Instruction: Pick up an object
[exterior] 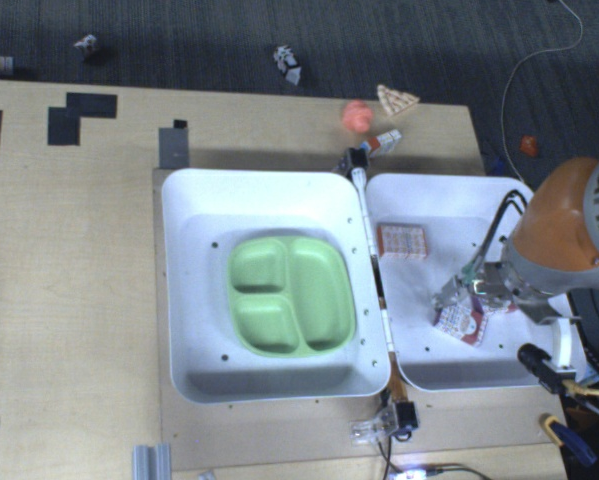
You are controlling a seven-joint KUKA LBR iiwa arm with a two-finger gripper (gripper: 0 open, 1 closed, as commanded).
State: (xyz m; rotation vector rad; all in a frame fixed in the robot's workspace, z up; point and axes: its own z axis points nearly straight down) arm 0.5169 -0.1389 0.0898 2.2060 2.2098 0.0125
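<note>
In the right bin [449,203] lie a small orange-and-white patterned box [401,240] near the left wall and a crinkled red-and-white packet [461,316] lower down. My gripper [466,290] hangs right over the packet's upper edge, reaching in from the right under the grey wrist with its orange band. The fingertips blend into the packet, and I cannot make out whether anything is gripped between them. A green three-compartment tray [289,293] lies in the left bin [194,268].
On the bench behind the bins lie a pink ball [357,116], a triangular patterned piece [397,99] and a small tube [381,144]. Black patches [79,116] mark the bench at far left. Small bits of litter dot the dark floor beyond.
</note>
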